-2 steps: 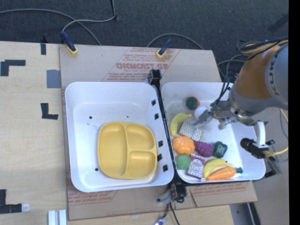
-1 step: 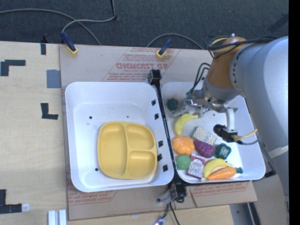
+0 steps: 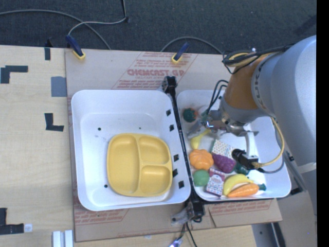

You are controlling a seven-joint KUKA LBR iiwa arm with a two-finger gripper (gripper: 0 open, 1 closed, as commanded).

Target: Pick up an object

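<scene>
Grey arm [image 3: 288, 86] overhangs right bin [image 3: 275, 183]; pincer [image 3: 204, 125], grip unreadable, hangs just beside orange fruit [image 3: 200, 159].

Bright, even overhead light, faint shadows inside the white bin [image 3: 92, 112]; picture slightly soft, arm [image 3: 303, 81] washed pale

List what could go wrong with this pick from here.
1. The orange fruit, purple piece and green ball lie packed together in the right bin, so the gripper may shove neighbours aside rather than take one.
2. The gripper hangs close to that bin's left wall and might strike it.
</scene>
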